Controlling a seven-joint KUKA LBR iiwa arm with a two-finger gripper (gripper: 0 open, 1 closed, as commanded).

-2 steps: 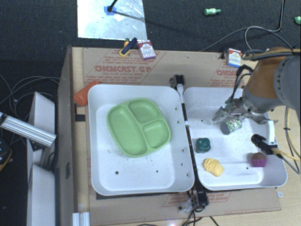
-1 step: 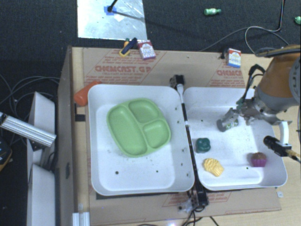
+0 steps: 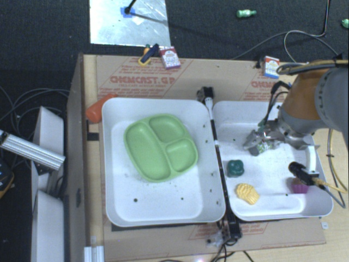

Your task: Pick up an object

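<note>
The gripper hangs low in the right bin; whether it is open or closed I cannot tell. Below it lie a dark green object and a yellow object. A green divided plate sits in the left bin.

A dark carpeted floor surrounds the cardboard-topped bench, with a shiny metal sheet lying on the floor at 12 o'clock, a small green bottle toward 1 o'clock, loose cables near it, and a white rack at 9 o'clock.
</note>
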